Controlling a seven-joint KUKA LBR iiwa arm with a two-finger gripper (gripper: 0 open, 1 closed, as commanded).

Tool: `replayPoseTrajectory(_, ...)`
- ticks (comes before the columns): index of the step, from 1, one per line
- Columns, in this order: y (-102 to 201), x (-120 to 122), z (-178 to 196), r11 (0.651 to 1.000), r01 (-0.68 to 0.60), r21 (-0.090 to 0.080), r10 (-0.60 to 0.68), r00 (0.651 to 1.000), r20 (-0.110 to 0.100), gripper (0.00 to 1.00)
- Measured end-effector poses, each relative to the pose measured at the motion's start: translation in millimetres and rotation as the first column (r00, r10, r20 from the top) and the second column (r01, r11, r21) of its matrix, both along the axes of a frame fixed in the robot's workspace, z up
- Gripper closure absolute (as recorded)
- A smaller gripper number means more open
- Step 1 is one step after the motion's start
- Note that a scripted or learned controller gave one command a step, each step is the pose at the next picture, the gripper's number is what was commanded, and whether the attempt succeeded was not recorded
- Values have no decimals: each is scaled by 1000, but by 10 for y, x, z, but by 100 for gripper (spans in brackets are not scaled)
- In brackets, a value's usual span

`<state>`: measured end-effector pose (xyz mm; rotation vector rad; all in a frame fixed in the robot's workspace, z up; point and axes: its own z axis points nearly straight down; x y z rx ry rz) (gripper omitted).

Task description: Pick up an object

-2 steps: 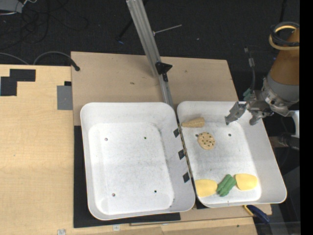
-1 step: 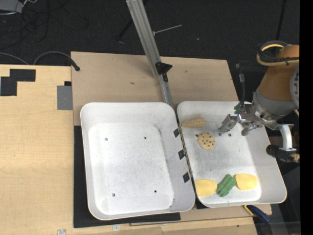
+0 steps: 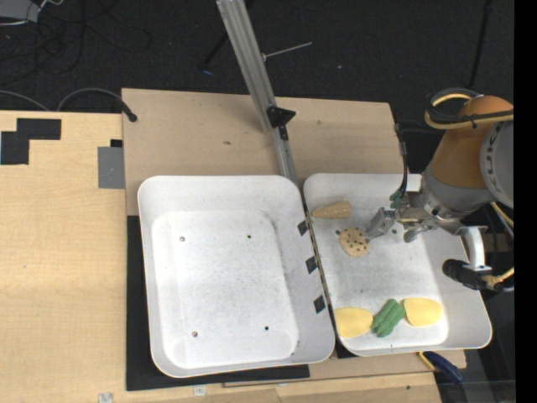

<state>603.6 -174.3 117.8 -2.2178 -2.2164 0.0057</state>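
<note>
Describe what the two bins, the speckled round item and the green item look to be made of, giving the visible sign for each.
Left bin and right bin: probably moulded plastic, white, matt, with rounded rims. Speckled round item: tan with dark dots, like a toy cookie, likely plastic or foam; too small to settle. Green item: saturated, even colour and lumpy form suggest moulded plastic or rubber.

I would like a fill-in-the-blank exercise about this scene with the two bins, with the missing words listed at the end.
1. The cookie lies in the ____ bin.
2. The green object lies between two ____ objects.
3. The pincer is nearest to the ____.
4. The tan, cone-like piece lies near the bin's ____ wall.

Missing words: right; yellow; cookie; left
</note>
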Motion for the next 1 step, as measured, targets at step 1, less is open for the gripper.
replayPoseTrajectory(1, -14, 7, 129, 1000, 4, 0, -4, 1000, 3, 100)
